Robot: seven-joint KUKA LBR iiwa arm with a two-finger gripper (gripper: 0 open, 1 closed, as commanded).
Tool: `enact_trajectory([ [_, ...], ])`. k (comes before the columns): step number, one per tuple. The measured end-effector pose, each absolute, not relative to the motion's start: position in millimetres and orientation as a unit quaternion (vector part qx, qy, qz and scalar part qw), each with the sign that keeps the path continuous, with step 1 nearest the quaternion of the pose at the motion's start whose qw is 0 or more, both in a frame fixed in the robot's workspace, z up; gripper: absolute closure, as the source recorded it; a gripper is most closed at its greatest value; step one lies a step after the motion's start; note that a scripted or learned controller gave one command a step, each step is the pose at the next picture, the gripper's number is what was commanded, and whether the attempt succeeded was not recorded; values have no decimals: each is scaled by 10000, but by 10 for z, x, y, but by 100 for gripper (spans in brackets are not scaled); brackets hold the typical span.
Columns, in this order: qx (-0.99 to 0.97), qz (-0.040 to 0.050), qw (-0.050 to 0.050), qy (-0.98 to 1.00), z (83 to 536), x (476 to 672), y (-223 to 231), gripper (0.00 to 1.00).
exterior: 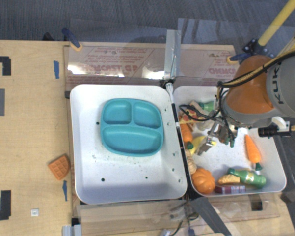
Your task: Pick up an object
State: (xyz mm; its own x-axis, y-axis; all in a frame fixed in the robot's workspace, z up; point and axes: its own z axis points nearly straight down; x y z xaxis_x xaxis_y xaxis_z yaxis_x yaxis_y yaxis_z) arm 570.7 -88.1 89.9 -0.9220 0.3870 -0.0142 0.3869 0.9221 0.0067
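A teal divided plate (132, 127) is held in the left bin (83, 146); toy foods crowd the right bin (272, 161). The gripper (211, 140) is lowered among them, its grip indiscernible.

Two white bins (83, 146), one teal divided plate (132, 127), two carrots (254, 150), one green bottle (246, 178), one waffle (59, 166)

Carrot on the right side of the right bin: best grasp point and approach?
Grip the carrot mid-body, coming straight down, fingers closing across its width. It lies flat, long axis running near to far, with bare floor on both sides in the right bin. The body narrows toward one end, so the middle probably holds better.
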Motion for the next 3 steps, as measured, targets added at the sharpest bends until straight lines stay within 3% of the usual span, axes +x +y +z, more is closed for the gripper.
enact_trajectory([
  [2,3410,5,60,9400,892,5081,-1992,0],
  [3,3742,93,89,9272,908,4971,-2104,0],
])
